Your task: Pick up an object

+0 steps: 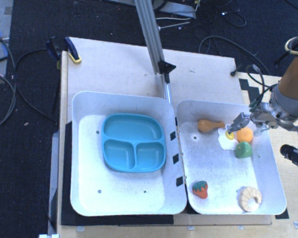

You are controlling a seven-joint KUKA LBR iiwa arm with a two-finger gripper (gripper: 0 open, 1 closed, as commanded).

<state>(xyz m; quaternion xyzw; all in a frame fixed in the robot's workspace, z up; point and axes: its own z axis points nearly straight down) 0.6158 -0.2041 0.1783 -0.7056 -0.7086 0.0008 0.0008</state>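
The pincer hangs low in the right white plastic bin, just beside the small round orange toy fruit; I cannot tell its state. That fruit touches a flat fried-egg toy and a green lumpy toy. It looks light, stiff, smooth, likely slippery; best taken across its middle.

Two white bins sit side by side. One holds a single blue divided plate. The other holds six toy foods: one drumstick, one fried egg, one orange, one green fruit, one strawberry, one shrimp.
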